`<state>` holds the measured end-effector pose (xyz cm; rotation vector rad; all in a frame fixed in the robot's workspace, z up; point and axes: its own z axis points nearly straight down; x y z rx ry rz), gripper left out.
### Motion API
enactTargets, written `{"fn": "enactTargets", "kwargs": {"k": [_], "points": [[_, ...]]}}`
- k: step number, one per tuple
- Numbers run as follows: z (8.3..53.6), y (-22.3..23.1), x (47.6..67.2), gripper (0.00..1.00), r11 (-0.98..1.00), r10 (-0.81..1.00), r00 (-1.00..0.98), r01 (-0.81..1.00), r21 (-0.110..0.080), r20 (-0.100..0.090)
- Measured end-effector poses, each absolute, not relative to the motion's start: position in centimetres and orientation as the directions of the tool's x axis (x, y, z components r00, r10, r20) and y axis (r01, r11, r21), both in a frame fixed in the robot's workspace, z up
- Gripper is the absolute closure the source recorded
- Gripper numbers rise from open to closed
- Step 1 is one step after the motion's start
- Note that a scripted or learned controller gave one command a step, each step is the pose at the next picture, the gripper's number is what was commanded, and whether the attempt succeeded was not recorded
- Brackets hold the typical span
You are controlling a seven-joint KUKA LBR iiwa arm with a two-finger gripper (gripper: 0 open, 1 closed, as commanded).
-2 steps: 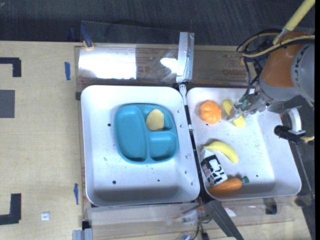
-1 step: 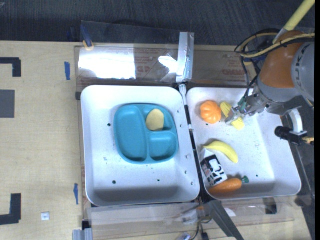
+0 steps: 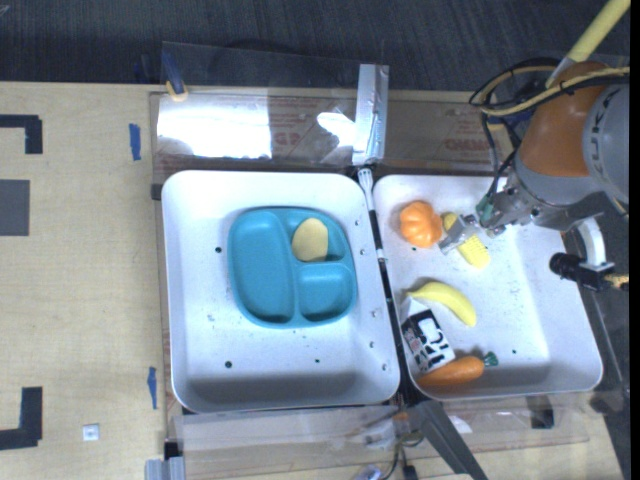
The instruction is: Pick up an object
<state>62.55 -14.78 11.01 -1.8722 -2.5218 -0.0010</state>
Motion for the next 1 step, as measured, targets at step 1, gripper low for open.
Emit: {"fn": "enactTargets", "kwargs": {"k": [1], "points": [[8.65,-17.24,60.69,0.0,0.258,0.966,-0.258,0.966,0.002,0.0]]}}
